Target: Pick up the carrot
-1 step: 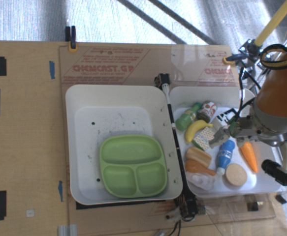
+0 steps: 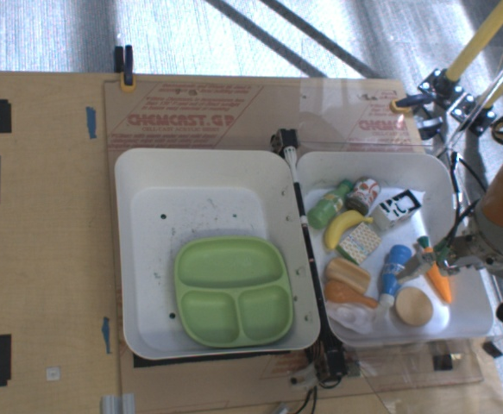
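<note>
Overhead, the bench [image 2: 44, 257] shows as tan board with black tape corners at its far-left side and small blue tape tabs; a clear sheet [image 2: 234, 115] lies across the board beneath the two bins, its pale red lettering reading mirror-wise and repeated, something like "CHEMCAST" as far as can be made out; beyond the board's top edge runs a grey floor [image 2: 234, 15] crossed by bands of light and dark diagonal lines; a black and orange clamp [image 2: 127, 64] grips the sheet's upper-left corner.

The gripper [image 2: 436, 261] sits low at the right side of the right bin [image 2: 467, 317], below the arm's orange band [image 2: 501, 205]; whether its fingers are spread or closed cannot be told from this angle; the carrot [image 2: 439, 284], orange and slanted, lies directly under and just beside the gripper, and contact cannot be judged.

Just left of the gripper stands a blue bottle [image 2: 395, 270] with a white cap; below it a round tan disc [image 2: 413, 306]; further left a yellow banana [image 2: 344, 228], a green item [image 2: 327, 207], and a white box [image 2: 398, 207] with black markings too small to read; far to the left, the left bin [image 2: 147, 197] holds a green divided plate [image 2: 232, 290].
</note>
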Robot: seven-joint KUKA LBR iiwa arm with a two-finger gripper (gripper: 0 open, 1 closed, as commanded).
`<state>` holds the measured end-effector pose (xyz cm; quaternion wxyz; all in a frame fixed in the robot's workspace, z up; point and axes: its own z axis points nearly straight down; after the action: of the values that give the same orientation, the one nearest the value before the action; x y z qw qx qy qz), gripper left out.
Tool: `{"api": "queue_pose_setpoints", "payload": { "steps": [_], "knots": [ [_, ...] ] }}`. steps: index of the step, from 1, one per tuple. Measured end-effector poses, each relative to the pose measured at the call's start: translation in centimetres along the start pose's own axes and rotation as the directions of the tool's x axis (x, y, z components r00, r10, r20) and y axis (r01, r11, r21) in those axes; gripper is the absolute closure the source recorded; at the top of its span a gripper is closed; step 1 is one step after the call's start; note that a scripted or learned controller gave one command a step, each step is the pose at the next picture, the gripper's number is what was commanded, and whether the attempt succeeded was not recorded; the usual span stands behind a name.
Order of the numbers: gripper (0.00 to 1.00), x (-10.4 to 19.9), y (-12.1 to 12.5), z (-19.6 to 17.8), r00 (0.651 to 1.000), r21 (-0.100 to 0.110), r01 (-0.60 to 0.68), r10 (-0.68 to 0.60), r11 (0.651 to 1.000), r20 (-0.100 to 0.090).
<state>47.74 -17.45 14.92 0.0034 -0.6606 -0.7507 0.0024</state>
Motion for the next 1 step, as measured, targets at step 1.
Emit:
{"api": "queue_pose_setpoints", "payload": {
  "steps": [1],
  "knots": [
    [0.00,-0.53,0.34,5.33,0.995,-0.012,-0.103,0.103,0.995,0.002]
  ]
}}
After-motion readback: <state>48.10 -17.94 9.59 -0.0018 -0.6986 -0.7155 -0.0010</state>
